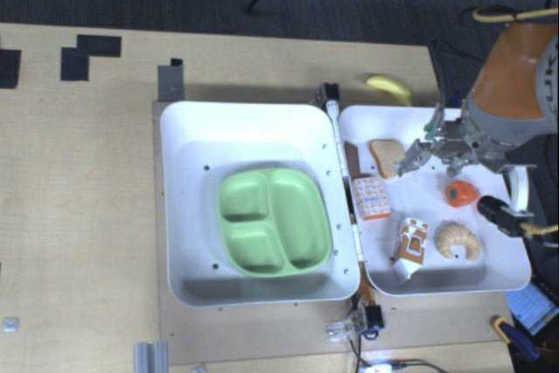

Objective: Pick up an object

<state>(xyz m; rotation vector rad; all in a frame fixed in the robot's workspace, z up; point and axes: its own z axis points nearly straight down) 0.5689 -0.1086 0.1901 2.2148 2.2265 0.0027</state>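
In the right bin (pixel 437 279) lie a slice of bread (pixel 383 156), a red-and-white checked packet (pixel 373 198), a small orange-red round fruit (pixel 461 193), a croissant (pixel 459 241) and a small brown-and-white carton (pixel 410 244). My gripper (pixel 417 149) hangs over the upper middle of this bin, just right of the bread slice and up-left of the round fruit. It looks open, with nothing between its fingers. The arm's wrist hides part of the bin's upper right corner.
The left bin (pixel 188 188) holds a green divided plate (pixel 272 220). A yellow banana (pixel 389 87) lies on the bench behind the right bin. A raised divider (pixel 342 179) runs between the two bins. Cables and clips sit at the front edge (pixel 362 323).
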